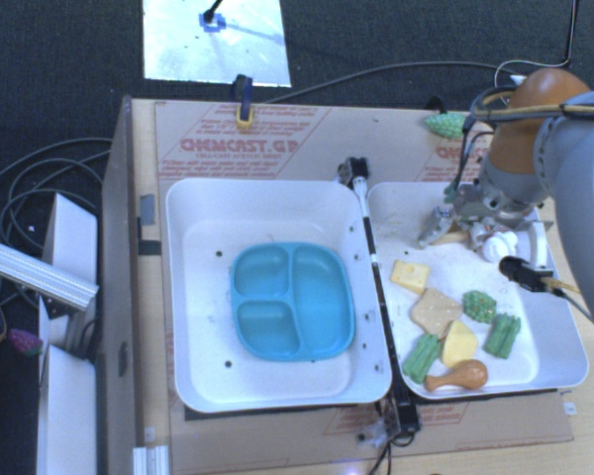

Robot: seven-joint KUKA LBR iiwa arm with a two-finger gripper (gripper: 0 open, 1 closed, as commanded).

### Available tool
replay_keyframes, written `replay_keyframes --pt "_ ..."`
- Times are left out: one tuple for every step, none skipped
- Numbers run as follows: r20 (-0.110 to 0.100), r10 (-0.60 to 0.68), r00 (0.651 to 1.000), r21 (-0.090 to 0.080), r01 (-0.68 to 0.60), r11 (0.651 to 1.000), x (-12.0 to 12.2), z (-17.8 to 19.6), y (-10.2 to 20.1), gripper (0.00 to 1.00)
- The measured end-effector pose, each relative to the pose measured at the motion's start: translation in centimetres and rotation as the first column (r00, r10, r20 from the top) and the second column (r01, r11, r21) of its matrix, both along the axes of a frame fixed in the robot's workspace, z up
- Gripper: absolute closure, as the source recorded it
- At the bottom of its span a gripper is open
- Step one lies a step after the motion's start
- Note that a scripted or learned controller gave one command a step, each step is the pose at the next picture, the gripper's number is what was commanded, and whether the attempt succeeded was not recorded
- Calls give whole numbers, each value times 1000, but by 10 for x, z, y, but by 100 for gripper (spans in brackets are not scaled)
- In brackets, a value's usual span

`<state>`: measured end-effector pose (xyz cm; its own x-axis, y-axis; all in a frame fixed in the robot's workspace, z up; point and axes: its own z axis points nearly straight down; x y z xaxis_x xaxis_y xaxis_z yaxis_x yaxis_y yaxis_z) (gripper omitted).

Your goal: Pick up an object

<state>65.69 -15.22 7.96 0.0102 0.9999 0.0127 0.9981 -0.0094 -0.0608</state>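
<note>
Low over the right bin (564,369), the gripper (453,218) hangs at the back; whether its jaws are wide or narrow I cannot tell. Toy food lies nearer the front: a cheese wedge (410,275), a cracker (435,312), green pods (422,356), a drumstick (457,374). Smooth, hard, flat pieces could slide away from a closing grip. The left bin (203,364) holds a glossy blue tray (291,300).

Glossy blue plastic tray (293,300), smooth white plastic bins (193,265)
</note>
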Motion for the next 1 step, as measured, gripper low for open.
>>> replay_keyframes --pt "3 -1 1000 -7 1 1000 0 0 3 0"
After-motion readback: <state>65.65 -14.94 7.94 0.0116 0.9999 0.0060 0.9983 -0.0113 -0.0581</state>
